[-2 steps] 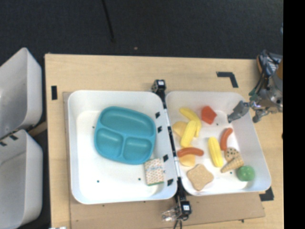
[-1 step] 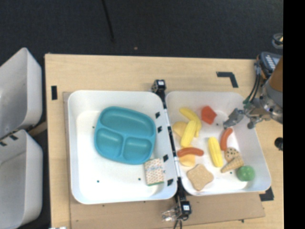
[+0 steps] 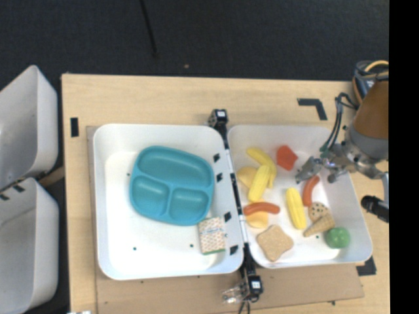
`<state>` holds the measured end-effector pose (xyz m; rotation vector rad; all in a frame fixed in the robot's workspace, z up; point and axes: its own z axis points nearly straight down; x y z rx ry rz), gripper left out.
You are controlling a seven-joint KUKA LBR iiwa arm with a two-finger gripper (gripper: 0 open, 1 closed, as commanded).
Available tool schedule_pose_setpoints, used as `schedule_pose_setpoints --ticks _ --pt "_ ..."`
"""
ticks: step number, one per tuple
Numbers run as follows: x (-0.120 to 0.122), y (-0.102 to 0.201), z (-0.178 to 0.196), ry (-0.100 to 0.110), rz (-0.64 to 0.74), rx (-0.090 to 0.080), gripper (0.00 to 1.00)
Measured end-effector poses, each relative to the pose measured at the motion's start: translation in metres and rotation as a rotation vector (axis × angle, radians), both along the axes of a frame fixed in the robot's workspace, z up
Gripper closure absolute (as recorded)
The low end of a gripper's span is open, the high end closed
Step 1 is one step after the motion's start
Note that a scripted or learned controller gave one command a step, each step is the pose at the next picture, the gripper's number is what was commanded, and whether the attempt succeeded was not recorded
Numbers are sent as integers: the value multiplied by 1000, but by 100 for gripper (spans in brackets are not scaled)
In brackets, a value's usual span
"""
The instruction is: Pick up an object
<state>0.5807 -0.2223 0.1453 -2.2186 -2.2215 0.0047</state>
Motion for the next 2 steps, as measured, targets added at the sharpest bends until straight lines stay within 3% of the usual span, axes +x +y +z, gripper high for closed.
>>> schedule_pose_setpoints --ticks 1,2 --pt "0 -1 -47 -1 -5 0 0" --pt "1 -2 -35 -5 -8 -1 100"
